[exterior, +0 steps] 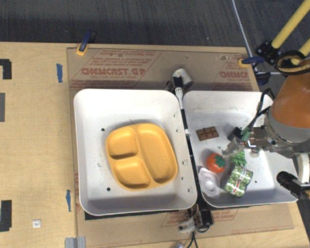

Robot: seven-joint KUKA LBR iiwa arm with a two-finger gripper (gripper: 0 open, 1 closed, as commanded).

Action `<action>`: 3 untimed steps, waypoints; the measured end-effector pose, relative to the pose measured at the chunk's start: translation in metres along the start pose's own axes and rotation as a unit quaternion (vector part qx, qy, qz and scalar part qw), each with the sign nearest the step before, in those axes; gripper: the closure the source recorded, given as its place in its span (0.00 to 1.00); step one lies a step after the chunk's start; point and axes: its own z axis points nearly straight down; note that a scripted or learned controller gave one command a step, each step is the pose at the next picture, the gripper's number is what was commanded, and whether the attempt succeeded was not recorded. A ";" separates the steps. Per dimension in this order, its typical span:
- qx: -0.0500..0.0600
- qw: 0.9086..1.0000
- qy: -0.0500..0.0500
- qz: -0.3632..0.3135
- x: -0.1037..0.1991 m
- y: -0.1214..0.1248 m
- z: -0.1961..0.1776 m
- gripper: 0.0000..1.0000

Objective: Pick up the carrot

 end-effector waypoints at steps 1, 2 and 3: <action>0.000 0.999 0.000 -0.034 0.105 -0.010 0.007 0.00; -0.001 0.999 0.000 -0.032 0.105 -0.009 -0.003 1.00; -0.002 0.984 0.000 0.177 0.135 -0.010 -0.044 1.00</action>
